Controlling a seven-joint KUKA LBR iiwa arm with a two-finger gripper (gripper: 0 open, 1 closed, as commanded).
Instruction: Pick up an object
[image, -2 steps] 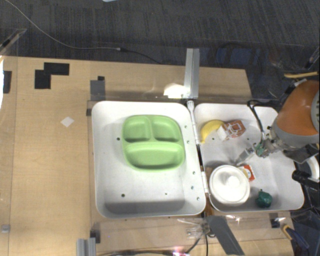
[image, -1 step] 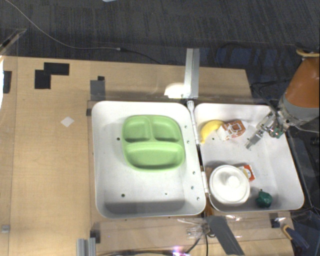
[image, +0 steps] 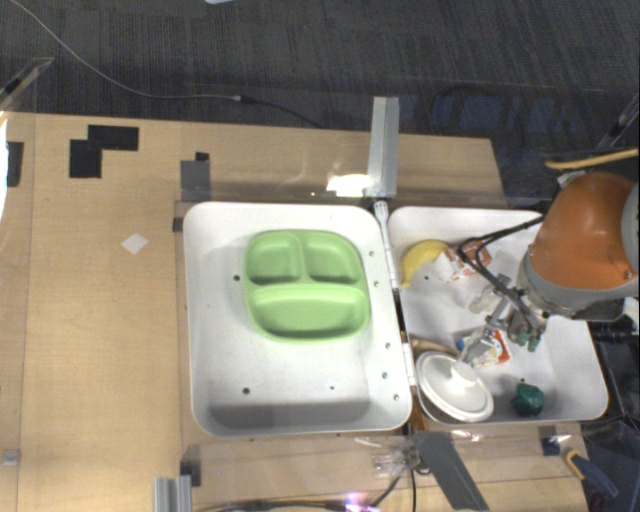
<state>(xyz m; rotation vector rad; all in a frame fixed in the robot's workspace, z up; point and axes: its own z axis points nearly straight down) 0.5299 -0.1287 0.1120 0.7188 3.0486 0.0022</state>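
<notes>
Over the right bin (image: 570, 400) my arm reaches in from the right, its orange band (image: 585, 240) sitting above the wrist. My claw (image: 492, 340) hangs low near the middle of that bin, amid wires and small metal parts, and I cannot tell its state from this slant. Just below the tip, a small object with red, white and blue on it (image: 483, 350) lies very close to the claw; whether the two touch I cannot say. Beside it, toward the bin's near left corner, rests a white round dish (image: 455, 388). A yellow object (image: 422, 260) lies at the far left of the same bin, against the dividing wall. A small dark green object (image: 528, 401) sits near the front edge, apart from the dish. Across the divider, the left bin (image: 215, 380) carries a green divided tray (image: 304, 283), lying flat toward its far side. Both bins rest side by side on the tan table (image: 90, 350).
</notes>
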